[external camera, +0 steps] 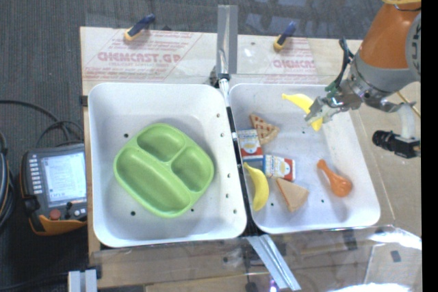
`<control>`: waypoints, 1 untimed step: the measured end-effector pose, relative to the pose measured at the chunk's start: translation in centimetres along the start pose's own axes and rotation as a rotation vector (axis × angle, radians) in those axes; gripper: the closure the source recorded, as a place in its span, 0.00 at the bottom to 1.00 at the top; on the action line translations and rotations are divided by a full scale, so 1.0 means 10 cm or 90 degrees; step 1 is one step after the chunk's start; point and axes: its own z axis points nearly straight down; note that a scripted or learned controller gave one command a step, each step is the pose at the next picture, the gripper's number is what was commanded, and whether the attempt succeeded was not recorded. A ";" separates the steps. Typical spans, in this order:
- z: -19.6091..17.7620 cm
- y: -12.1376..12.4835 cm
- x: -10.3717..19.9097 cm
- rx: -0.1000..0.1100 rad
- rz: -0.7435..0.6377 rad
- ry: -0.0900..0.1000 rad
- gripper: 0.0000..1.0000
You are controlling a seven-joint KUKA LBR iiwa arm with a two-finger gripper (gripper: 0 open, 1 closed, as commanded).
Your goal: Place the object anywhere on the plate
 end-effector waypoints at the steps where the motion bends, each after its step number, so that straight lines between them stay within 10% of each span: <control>1: 0.00 0.08 0.85 0.000 -0.136 0.001 1.00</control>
